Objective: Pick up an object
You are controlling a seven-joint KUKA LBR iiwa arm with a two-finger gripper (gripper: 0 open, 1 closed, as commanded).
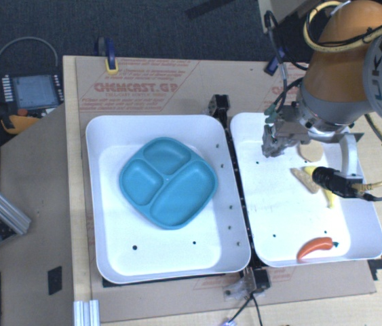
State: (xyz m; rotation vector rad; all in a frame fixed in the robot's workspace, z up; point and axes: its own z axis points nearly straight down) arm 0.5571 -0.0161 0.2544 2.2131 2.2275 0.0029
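While hand (274, 145) hangs over far-left corner of right bin (279, 209), grip state cannot be told. Orange pepper (315, 247) at bin's near edge. Yellow piece (306, 176) near hand. Blue divided plate (169, 182) in left bin (112, 243).

The middle of the left shallow white bin (109, 250) was taken up by a blue three-compartment plastic plate (169, 182). A broad band of bare floor was left along its near side, and narrower strips at the left and far sides. In the right shallow white bin (272, 223) the left half and the centre were left open. Its far part was overhung by the grey arm with the orange band (350, 39) and the pincer (272, 147). A yellow banana-shaped piece (307, 177) and a pale round piece (311, 154) were crowded beneath the arm, and an orange-red pepper-shaped toy (315, 248) was set near the front rim.
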